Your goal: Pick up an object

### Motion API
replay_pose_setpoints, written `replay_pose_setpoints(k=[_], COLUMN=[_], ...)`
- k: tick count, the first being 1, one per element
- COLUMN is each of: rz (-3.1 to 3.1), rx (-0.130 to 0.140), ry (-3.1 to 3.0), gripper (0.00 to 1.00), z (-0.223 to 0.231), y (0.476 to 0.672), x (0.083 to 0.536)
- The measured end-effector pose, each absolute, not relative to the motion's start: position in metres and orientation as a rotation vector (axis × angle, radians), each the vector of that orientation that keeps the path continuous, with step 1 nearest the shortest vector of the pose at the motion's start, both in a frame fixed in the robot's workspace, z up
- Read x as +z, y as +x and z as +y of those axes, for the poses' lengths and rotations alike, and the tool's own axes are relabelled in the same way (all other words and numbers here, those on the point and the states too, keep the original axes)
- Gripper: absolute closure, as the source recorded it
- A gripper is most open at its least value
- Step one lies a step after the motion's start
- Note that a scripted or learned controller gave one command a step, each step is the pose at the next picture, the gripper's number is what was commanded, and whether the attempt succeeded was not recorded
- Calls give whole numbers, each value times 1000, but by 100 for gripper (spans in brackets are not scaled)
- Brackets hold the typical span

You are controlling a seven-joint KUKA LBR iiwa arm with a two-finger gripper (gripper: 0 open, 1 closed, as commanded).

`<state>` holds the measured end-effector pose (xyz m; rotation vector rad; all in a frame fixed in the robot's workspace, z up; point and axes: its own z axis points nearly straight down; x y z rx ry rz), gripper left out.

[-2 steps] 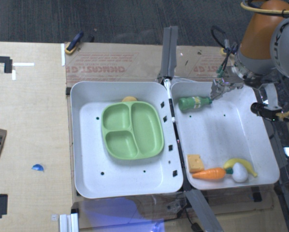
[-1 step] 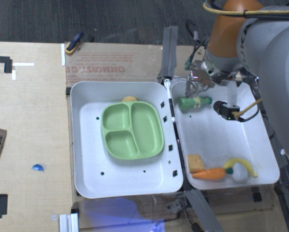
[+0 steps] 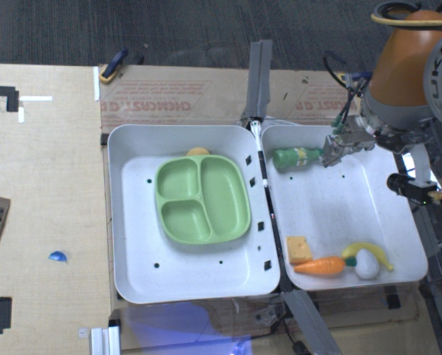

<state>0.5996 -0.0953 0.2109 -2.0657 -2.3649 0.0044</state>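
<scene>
**Arm low at the green bottle in the right bin**

Nearest the camera, along the front edge of the right bin (image 3: 398, 276), a small cluster lies at about six o'clock in that bin: an orange carrot (image 3: 321, 267) lying flat, a tan block (image 3: 298, 249) touching it just above its left end, a white ball (image 3: 366, 266) at the carrot's right end, and a yellow banana (image 3: 370, 252) curving over the ball. The middle of the bin floor is bare white.

In the left bin (image 3: 128, 220), a green divided plate (image 3: 203, 198) with three compartments sits near the centre, turned a little on the bin floor. A small yellow-orange thing (image 3: 198, 151) peeks out from behind the plate's far rim at twelve o'clock; what it is cannot be told.

Farther back in the right bin, at about eleven o'clock, a green bottle (image 3: 296, 157) lies on its side, with its paler cap end pointing toward three o'clock. The gripper (image 3: 333, 152) is right at that cap end, touching or nearly so; whether its fingers are closed around the bottle cannot be told from this view.

The arm (image 3: 406, 65) enters from three o'clock, its orange band high at the upper right, the grey wrist slanting down and toward nine o'clock to the gripper, with cables trailing alongside.

Beyond the bins, a cardboard sheet (image 3: 162, 98) lies flat on the bench.
</scene>
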Motion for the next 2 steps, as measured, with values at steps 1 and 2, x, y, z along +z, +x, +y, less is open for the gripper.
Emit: replay_pose_setpoints(k=[1, 2], rz=[-2138, -2168], rx=[6, 4], ry=[-2297, -2273], gripper=[100, 100], z=[-29, -118], y=[544, 558], x=[190, 202])
